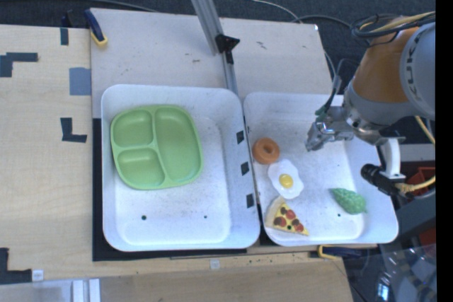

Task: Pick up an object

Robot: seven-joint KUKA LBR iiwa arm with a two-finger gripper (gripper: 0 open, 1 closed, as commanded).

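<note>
In the right bin (297, 106) lie a brown doughnut (266, 150), a fried egg (285, 180), a pizza slice (287, 218) and a green leafy piece (349, 200). My gripper (316, 140) hangs over the middle right of this bin, right of the doughnut and above the egg, with nothing seen between its fingers. Grey arm with orange band (386, 78) reaches in from the right.
The left bin (170, 223) holds a green three-part plate (156, 146). A metal post (205, 3) slants down to the divide between the bins. Cables run behind the bench at the top right.
</note>
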